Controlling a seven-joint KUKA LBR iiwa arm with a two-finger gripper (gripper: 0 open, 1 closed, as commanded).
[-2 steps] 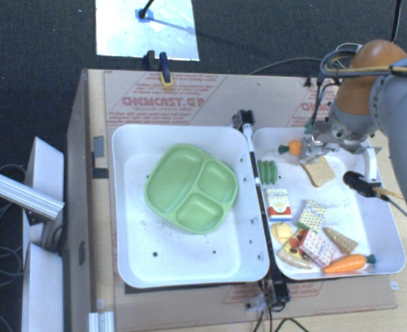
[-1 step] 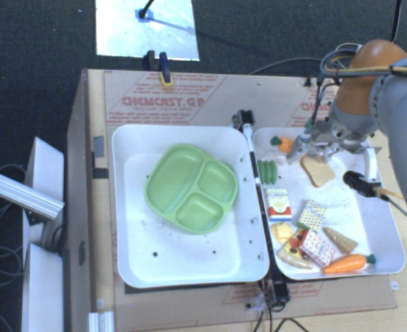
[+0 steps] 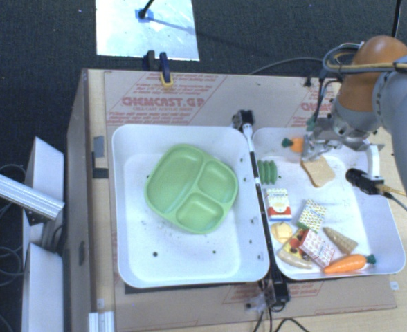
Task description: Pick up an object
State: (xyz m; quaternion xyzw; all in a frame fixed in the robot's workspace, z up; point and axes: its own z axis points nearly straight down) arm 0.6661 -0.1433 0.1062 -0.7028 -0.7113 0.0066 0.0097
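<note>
My gripper [image 3: 314, 148] hangs over the far part of the right bin [image 3: 380, 216], at the end of the grey arm with its orange band [image 3: 373, 64]. Just below it, toward the front, lies a tan slice of toy bread [image 3: 320, 172], flat on the bin floor. The gripper's tip is at or just above the bread's far edge; contact cannot be judged. A small orange toy [image 3: 295, 144] sits to the gripper's left.
The right bin also holds a green pod [image 3: 267, 170], a fries box [image 3: 279, 203], a waffle piece [image 3: 312, 215], a cone [image 3: 340, 240], a carrot [image 3: 345, 263] and a pink packet [image 3: 319, 247]. A green divided plate [image 3: 192, 187] lies in the left bin [image 3: 141, 254].
</note>
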